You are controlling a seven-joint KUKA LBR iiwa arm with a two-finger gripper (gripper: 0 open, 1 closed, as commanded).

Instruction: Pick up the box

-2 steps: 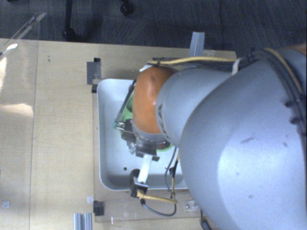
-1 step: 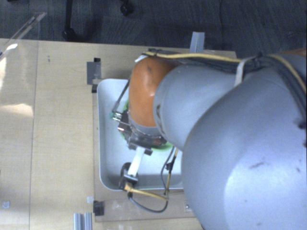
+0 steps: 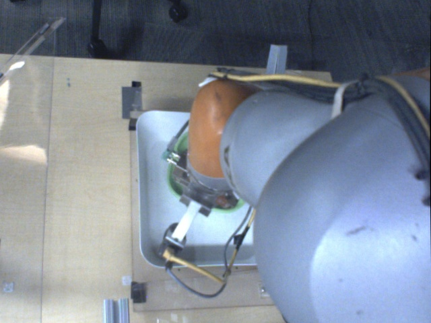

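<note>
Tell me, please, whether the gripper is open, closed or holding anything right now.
Gripper: cannot be told; the wrist above it blocks the view, low over the white bin.

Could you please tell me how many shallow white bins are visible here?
1. The shallow white bin lies left of centre, under the orange-banded wrist of the grey arm. The arm covers the right side, so another may be hidden beneath.

the grey arm (image 3: pixel 337 200) reaches in from the right, its orange band (image 3: pixel 210 130) above the downward-pointing wrist (image 3: pixel 202 192).
</note>
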